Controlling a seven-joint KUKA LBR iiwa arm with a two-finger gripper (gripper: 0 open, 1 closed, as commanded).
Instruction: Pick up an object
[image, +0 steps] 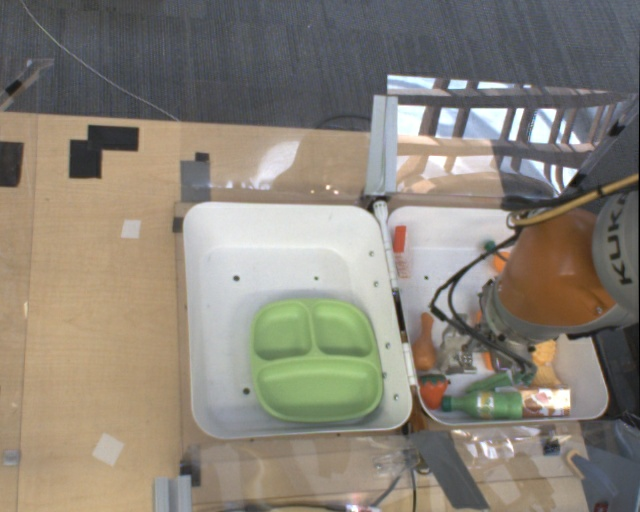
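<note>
My gripper (468, 352): lowered into the right bin (592, 400), near its front half, below my orange wrist band (548, 270). The wrist housing and black cables (455, 290) cover it from above, so I cannot tell how it is set, nor whether anything sits in it.

Objects just beside my gripper, all in the right bin:
- Orange carrot-shaped piece (427, 342), lying lengthwise along the bin's left wall, just left of my gripper.
- Small red item (435, 385), in front of the carrot piece, near the bin's front left corner.
- Green bottle (487, 404), lying on its side along the front wall, cap end toward the left.
- Packet with a red and white label (546, 402), at the bottle's right end, apparently touching it.
- Slim red and white tube (401, 250), lying along the left wall toward the back, well apart from my gripper.

Left bin (215, 255): holds a green divided plate (317, 358), three compartments, flat on the floor toward the front right.

Surroundings: both bins sit side by side on a wooden bench (90, 330); a metal rack (490, 115) stands behind the right bin.
</note>
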